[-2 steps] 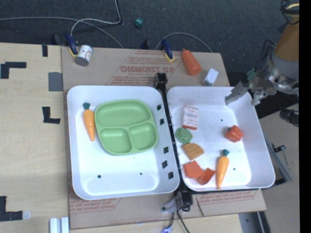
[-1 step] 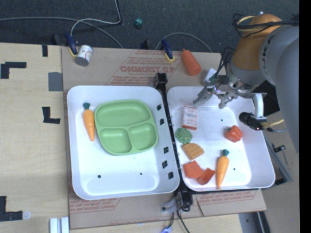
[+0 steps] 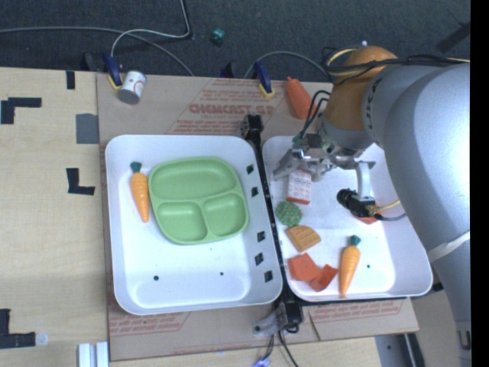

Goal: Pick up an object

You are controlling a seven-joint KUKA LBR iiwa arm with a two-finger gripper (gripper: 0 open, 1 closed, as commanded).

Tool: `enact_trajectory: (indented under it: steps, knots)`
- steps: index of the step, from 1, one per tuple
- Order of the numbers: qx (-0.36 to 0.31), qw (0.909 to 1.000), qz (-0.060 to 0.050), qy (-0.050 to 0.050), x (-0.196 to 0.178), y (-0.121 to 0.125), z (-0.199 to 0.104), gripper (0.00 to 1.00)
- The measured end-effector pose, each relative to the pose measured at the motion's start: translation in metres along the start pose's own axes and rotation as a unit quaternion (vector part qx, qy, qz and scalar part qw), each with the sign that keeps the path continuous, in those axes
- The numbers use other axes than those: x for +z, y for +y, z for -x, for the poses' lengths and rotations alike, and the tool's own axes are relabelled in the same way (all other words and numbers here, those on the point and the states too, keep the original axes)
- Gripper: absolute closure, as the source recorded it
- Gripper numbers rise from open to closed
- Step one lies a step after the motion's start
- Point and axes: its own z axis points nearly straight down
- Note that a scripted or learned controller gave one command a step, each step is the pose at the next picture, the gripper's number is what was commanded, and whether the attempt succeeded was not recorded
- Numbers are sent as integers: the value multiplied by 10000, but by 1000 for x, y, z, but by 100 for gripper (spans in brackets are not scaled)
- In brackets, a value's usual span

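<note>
The tool (image 3: 306,159) hangs low over the far part of the right bin (image 3: 397,277), with the grey arm (image 3: 428,128) coming in from the right. I cannot tell whether the tool is wide or narrow, and nothing shows held in it.

Just below the tool in the view lies one small carton (image 3: 299,189), white with a red label. It lies flat, its long axis running from the far side toward the near side with a slight tilt, and its far end is at the tool.

On the near side of the carton, close to the dividing wall, sit one green leafy piece (image 3: 289,212), one tan wedge (image 3: 303,238) and two red pieces (image 3: 306,268). One carrot (image 3: 349,264) lies beside them, leaves toward the far side.

The left bin (image 3: 191,289) holds one green divided plate (image 3: 200,199) and a second carrot (image 3: 140,193) along the plate's left edge, leaves also toward the far side. On the bench (image 3: 46,205) behind the bins lie one orange piece (image 3: 298,98) and one small can (image 3: 131,86).
</note>
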Motion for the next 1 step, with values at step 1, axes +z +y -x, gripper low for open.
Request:
enact_trajectory:
  steps: [1]
  knots:
    - [-4, 10000, -7, 0, -10, 0, 0, 100]
